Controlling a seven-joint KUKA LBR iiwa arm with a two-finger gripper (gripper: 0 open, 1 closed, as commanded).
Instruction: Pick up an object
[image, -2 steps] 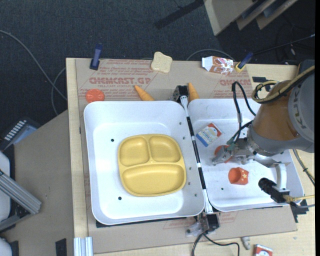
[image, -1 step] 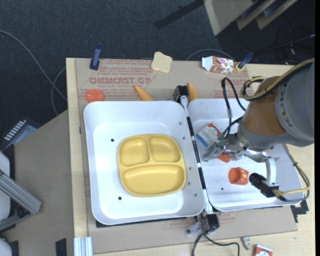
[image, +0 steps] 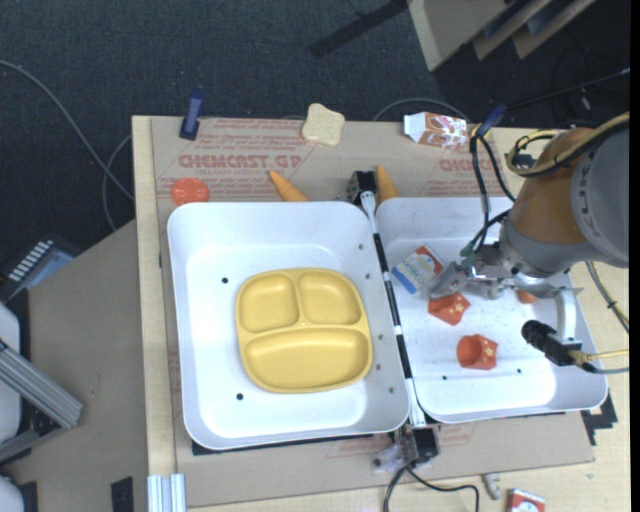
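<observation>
The right bin (image: 500, 400) holds a red block (image: 448, 307) near its middle and a red-orange piece (image: 477, 351) closer to the front. A blue and white packet (image: 415, 268) lies by the bin's left wall, and a small orange bit (image: 527, 295) peeks out under the arm. My gripper (image: 468, 277) hangs low over the right bin, just above and to the right of the red block and beside the packet. Nothing shows between its tips. The arm's orange band (image: 545, 200) is behind it.
The left bin (image: 200, 250) bears a yellow divided plate (image: 302, 329). Behind the bins on the cardboard lie a bread-shaped toy (image: 322, 123), a blue clip (image: 191, 113), an orange disc (image: 188, 190), a carrot (image: 287, 186) and a small carton (image: 436, 127). Cables run over the arm.
</observation>
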